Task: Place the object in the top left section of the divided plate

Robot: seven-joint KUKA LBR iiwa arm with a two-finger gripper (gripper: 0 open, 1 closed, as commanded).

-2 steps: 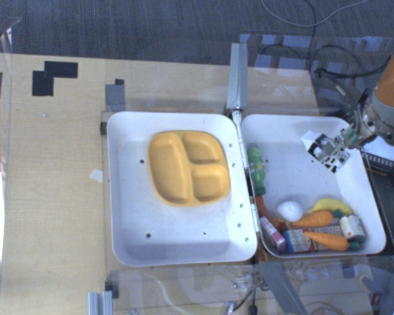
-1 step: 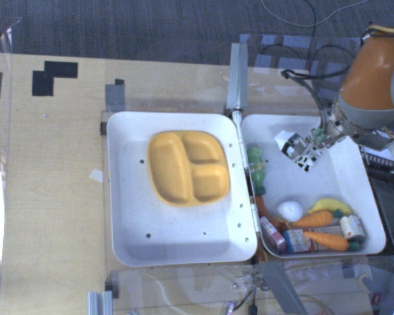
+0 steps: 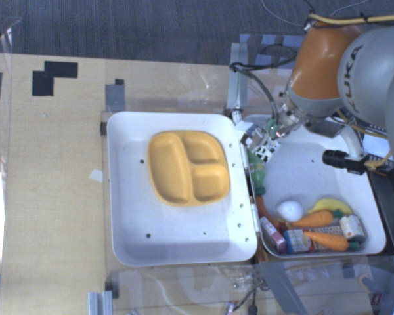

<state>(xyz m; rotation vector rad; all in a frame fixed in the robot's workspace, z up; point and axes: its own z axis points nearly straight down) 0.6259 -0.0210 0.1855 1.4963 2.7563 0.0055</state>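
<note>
Camera view from above: yellow divided plate (image 3: 187, 167), smooth and rounded-square with three hollows, sits in the left bin (image 3: 128, 241), a shallow white tray with rounded corners. Over at the right bin's (image 3: 374, 238) upper left corner, the gripper (image 3: 268, 138) hovers with a small black-and-white patterned object (image 3: 265, 151) and something green at its tip; whether it's clamped on anything, I cannot tell. White egg (image 3: 290, 210), two orange carrots (image 3: 315, 220), a banana (image 3: 333, 206) lie heaped along the right bin's near edge. Pale wooden bench (image 3: 52, 176) underneath.

arm (image 3: 354, 64) cut off at right edge, gripper (image 3: 266, 143) tip a blur, toys (image 3: 315, 231) partly overlapping
</note>
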